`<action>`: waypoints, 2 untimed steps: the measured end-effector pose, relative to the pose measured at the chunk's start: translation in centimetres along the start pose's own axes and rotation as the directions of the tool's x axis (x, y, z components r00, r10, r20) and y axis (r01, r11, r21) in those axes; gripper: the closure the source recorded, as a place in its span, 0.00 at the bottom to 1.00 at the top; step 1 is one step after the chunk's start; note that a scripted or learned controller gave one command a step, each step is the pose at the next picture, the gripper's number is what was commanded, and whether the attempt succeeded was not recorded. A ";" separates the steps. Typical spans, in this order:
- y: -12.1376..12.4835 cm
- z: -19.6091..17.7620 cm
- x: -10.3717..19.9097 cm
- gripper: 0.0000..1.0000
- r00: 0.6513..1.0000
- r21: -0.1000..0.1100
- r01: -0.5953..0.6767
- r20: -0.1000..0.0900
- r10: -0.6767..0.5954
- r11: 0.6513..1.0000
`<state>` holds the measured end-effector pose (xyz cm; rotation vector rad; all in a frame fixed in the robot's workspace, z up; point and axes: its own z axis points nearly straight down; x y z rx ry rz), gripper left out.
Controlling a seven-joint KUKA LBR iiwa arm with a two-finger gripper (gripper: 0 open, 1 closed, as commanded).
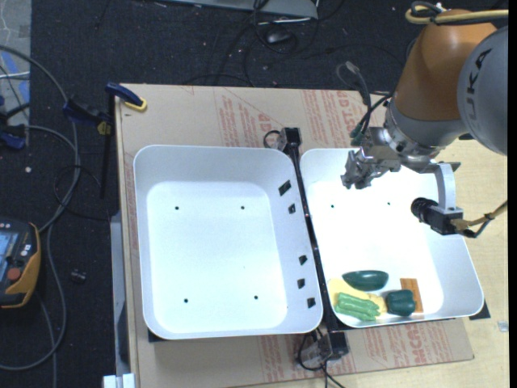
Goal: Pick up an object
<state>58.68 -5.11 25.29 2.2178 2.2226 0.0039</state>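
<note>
your claw [361, 170] hangs at 12 o'clock of the right bin [452, 253], its opening hard to tell, so bring it toward 6 o'clock and drop squarely over the green oval [365, 280].

Bins [210, 164] look smooth, perhaps plastic.

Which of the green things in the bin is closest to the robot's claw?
The dark green oval. It lies above the light green bumpy piece and the teal block, so it is nearest the gripper.
</note>
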 end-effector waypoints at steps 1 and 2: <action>-5.6 -2.5 -0.8 1.00 1.000 0.001 -0.003 0.001 0.003 1.000; 1.6 2.0 -2.2 1.00 1.000 0.005 -0.002 0.001 0.002 1.000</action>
